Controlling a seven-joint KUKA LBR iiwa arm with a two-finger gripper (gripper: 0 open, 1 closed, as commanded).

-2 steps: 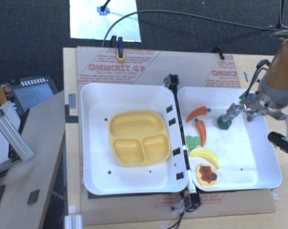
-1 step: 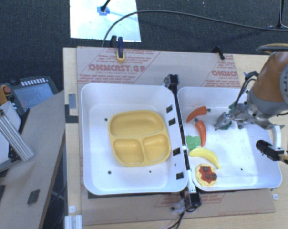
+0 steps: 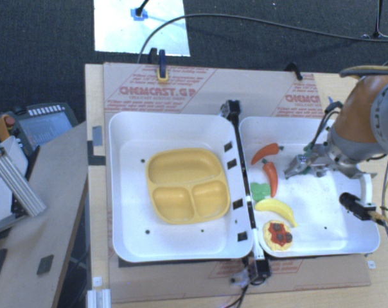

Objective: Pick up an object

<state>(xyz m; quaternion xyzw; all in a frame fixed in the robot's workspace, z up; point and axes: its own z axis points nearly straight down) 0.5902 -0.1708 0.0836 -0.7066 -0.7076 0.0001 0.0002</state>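
1. The gripper (image 3: 295, 166) hangs low over the right bin (image 3: 348, 239), near its centre; its metal fingers look slightly apart with nothing between them, though the view is too small to be sure.
2. Two red chili peppers lie toward its 9 o'clock: one (image 3: 265, 152) higher, one (image 3: 270, 176) lower and nearer.
3. A green piece (image 3: 261, 190), a banana (image 3: 275, 209) and a small pizza (image 3: 278, 235) sit toward 7 o'clock.
4. The left bin (image 3: 126, 172) holds a yellow divided tray (image 3: 187, 185).

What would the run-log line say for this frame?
pincer: over right bin, nothing held | nearest: red peppers | yellow tray: left bin
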